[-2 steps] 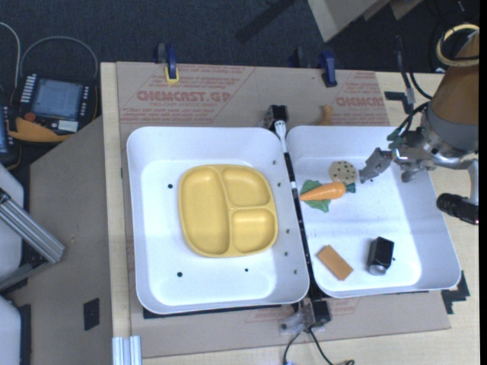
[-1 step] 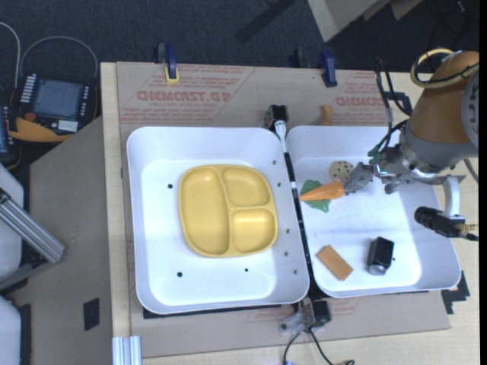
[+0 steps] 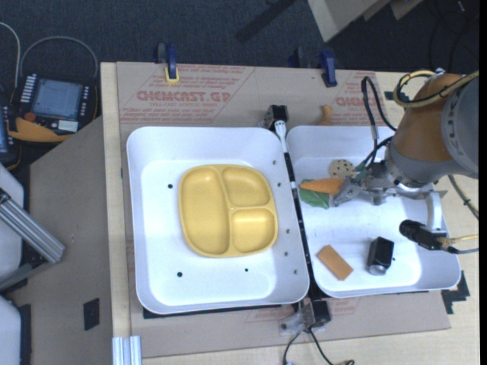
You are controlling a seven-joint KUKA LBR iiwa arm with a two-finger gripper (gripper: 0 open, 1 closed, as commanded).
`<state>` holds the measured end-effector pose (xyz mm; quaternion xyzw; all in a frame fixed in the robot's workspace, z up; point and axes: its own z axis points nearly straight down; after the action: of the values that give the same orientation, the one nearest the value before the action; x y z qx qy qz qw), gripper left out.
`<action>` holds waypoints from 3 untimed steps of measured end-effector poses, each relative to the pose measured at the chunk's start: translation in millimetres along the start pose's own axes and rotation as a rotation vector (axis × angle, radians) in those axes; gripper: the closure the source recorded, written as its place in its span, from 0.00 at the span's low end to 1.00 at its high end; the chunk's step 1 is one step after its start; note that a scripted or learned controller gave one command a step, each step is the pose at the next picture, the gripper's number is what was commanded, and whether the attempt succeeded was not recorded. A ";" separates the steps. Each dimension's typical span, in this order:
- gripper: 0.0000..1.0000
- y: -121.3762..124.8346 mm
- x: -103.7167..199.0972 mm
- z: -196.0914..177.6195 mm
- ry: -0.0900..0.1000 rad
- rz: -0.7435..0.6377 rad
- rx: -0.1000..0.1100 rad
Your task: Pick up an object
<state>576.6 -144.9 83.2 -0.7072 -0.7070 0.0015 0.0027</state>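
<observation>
Camera view: my gripper is low in right bin by carrot, width I cannot tell, maybe touching it; should centre over carrot before lifting.

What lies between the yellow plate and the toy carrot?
In the camera view, bare white bin floor, then the two bins' adjoining rims, separate the yellow plate from the toy carrot.

Robot lab, clamped cardboard bench, teach pendant, cables
</observation>
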 end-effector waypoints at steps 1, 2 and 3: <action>1.00 1.5 -0.4 -13.9 -0.002 0.001 -0.007; 1.00 -5.1 2.7 -73.9 -0.003 -0.001 -0.011; 1.00 -0.3 12.7 -128.4 -0.003 -0.002 -0.012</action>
<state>577.1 -132.4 211.6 -0.7063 -0.7079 -0.0017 -0.0028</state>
